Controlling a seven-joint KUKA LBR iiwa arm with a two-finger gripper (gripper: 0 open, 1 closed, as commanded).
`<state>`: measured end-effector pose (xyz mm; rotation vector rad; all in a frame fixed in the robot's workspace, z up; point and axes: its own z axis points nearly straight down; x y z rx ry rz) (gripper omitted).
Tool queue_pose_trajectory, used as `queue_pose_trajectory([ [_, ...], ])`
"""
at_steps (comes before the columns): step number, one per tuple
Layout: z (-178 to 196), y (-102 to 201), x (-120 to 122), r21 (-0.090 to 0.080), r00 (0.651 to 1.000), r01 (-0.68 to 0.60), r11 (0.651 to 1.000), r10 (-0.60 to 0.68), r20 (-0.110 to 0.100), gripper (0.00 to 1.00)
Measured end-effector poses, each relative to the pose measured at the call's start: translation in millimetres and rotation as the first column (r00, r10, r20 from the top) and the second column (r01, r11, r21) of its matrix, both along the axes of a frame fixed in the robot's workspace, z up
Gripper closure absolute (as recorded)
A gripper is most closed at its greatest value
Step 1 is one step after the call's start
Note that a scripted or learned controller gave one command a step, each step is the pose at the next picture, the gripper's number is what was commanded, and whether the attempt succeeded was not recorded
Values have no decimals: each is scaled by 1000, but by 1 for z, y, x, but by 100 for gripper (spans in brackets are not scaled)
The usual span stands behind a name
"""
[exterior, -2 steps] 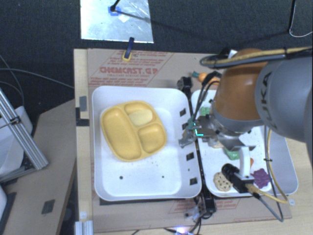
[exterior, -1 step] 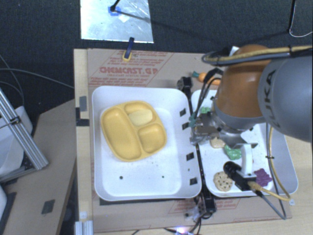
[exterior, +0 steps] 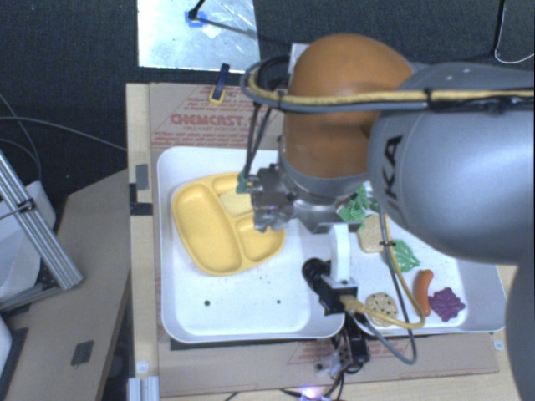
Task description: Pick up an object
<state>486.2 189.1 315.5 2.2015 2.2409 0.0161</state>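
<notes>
You can read red block lettering, "CHEMCAST", on the brown cardboard sheet [exterior: 196, 115] that lies just behind the left white bin [exterior: 180, 307]; the word runs along the sheet's edge nearest that bin, and a smaller red line printed under it is too blurred to make out. On the grey arm [exterior: 451, 165], which hangs over the same bin's right side, you can see large dark letters "KA" (the tail of a longer word, the rest curving away over the casing). Nothing else is legible.
</notes>
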Motion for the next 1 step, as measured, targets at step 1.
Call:
queue_pose_trajectory([
  [1, 70, -58, 37, -6, 1000, 21, 1000, -21, 3, 100],
])
